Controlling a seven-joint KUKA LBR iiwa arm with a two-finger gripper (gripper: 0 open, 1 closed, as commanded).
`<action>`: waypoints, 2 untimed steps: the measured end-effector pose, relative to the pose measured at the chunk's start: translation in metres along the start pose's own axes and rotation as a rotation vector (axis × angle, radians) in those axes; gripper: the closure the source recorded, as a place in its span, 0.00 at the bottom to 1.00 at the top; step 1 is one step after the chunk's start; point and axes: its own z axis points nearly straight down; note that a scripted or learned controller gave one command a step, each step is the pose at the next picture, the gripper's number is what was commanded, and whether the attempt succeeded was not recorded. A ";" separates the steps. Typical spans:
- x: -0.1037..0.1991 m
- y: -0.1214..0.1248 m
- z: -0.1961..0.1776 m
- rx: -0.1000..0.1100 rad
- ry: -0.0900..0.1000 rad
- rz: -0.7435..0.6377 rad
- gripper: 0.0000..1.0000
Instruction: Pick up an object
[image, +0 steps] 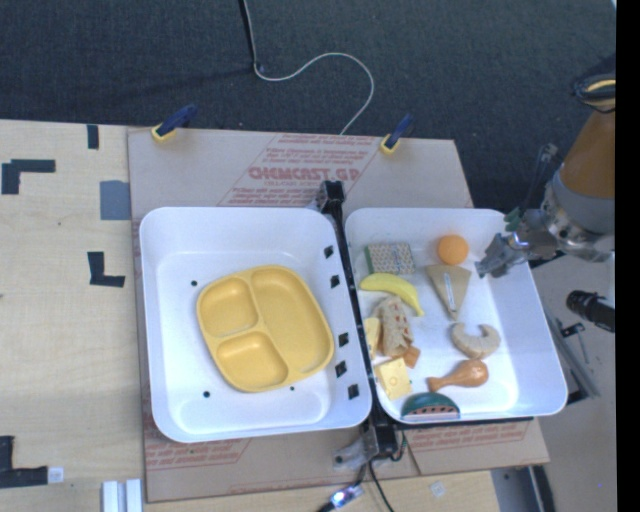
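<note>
Two glossy white bins (165, 300), round orange ball (452, 249), curved banana (391, 289) (smooth plastic)

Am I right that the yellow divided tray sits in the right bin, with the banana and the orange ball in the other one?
Not quite. The camera view shows the yellow divided tray in the left bin. The banana and orange ball are in the other one, the right bin.

Cardboard sheet (300, 175): red print above the bins, upside down, apparently "CHEMGREAT" or similar; not fully legible.
Smaller red lines beneath: too blurred to read.
</note>
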 end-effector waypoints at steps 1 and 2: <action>0.001 0.000 -0.008 0.005 0.002 0.001 1.00; 0.049 -0.013 0.000 0.008 0.003 -0.002 1.00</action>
